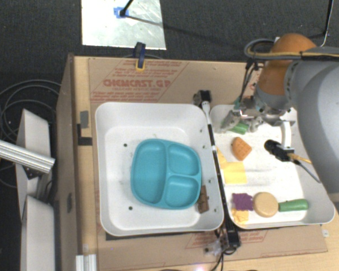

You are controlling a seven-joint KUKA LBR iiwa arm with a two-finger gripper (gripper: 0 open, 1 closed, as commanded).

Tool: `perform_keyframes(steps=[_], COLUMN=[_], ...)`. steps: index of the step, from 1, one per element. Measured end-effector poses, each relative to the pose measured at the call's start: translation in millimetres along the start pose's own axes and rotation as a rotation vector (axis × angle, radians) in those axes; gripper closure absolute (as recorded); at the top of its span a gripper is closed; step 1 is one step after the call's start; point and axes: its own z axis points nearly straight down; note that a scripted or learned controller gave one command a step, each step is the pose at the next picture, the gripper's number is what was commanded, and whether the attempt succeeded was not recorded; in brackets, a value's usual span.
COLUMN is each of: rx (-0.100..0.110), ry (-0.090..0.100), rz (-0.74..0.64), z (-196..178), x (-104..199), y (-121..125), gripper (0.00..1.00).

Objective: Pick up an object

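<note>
at the far left we see the left bin (104, 168), which holds a teal divided plate (165, 174) lying flat in its middle. a small brown piece (204, 200) sits at the plate's lower right edge, close against the wall between the two bins.

moving right, the right bin (269, 176) holds the loose things. a yellow square slab (234, 173) lies near its left wall, with an orange ridged piece (241, 148) just above it. toward the near edge are a purple piece (242, 200), a round tan disc (265, 204) touching it, and a green cylinder (294, 205) just beside the disc.

at the bin's far left corner the gripper (241, 119) hangs low over a small green piece (240, 129), the likeliest target. the piece lies on the bin floor, partly hidden under the gripper, so we cannot tell whether the gripper is apart, together or clamped on it. the grey arm (322, 112) reaches in from the right.

we judge the task as not yet done: the reach looks made, but nothing is seen lifted. what is left is a sure grip and a lift clear of the bin.
</note>
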Motion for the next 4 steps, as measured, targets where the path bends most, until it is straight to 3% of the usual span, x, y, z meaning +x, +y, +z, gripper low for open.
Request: perform_keyframes(steps=[1, 2, 3, 4], rx=[-0.004, -0.004, -0.013, -0.006], ry=[0.000, 0.000, -0.001, -0.001], rz=[0.011, 0.010, 0.005, 0.010], z=[1.6, 1.9, 0.6, 1.9], x=[-5.1, 0.6, 7.7, 15.2], y=[-50.8, -81.9, -43.0, -75.5], gripper=[0.00, 0.00, 0.00, 0.00])
